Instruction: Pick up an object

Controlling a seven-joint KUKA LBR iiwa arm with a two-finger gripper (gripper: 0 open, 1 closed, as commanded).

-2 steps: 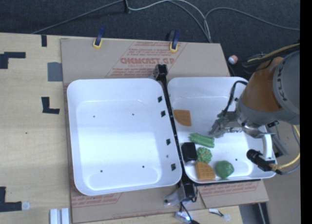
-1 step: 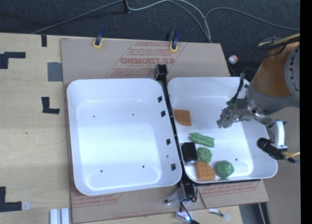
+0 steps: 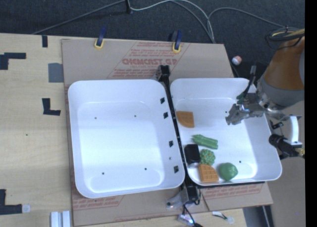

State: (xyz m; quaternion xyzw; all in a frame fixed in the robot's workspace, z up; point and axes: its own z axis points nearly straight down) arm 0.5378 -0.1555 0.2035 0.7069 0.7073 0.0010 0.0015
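The right bin (image 3: 198,88) holds several small objects. An orange-brown slice (image 3: 185,118) lies near its left wall. A long green vegetable (image 3: 205,141) rests in the middle, with a black block (image 3: 192,153) and a green broccoli-like piece (image 3: 207,157) just below it. An orange waffle-like square (image 3: 208,173) and a round green object (image 3: 228,171) sit by the near wall. My gripper (image 3: 235,116) hangs over the right part of this bin, to the right of the objects and apart from them.
The left bin (image 3: 119,137) stands beside the right one, a black divider (image 3: 171,122) between them. Both rest on a cardboard sheet (image 3: 143,58) with clips at its far edge. Cables run across the dark floor behind.
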